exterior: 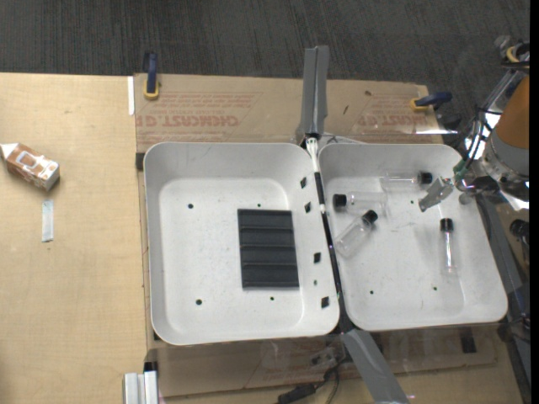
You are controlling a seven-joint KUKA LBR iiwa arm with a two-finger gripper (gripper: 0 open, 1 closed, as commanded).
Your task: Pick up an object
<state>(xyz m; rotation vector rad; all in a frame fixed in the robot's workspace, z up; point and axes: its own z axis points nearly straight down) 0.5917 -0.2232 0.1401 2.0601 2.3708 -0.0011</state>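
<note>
While the arm [514,129] reaches in from the right edge, its hand [440,194] sits low over the upper right part of the right bin [472,305]. Whether the fingers are spread or pressed together cannot be told, and no object is visible between them. Four clear vials with black caps lie in the right bin: one vial [402,180] lies near the top, just left of the hand; a second vial [354,199] lies near the bin's left wall; a third vial [356,233] lies tilted just below it; a fourth vial [447,244] lies lengthwise below the hand, apart from it. A black ribbed block [269,248] lies flat in the middle of the left bin [168,310]. A small printed box [32,167] rests on the desk [76,310] far to the left, well apart from both bins
</note>
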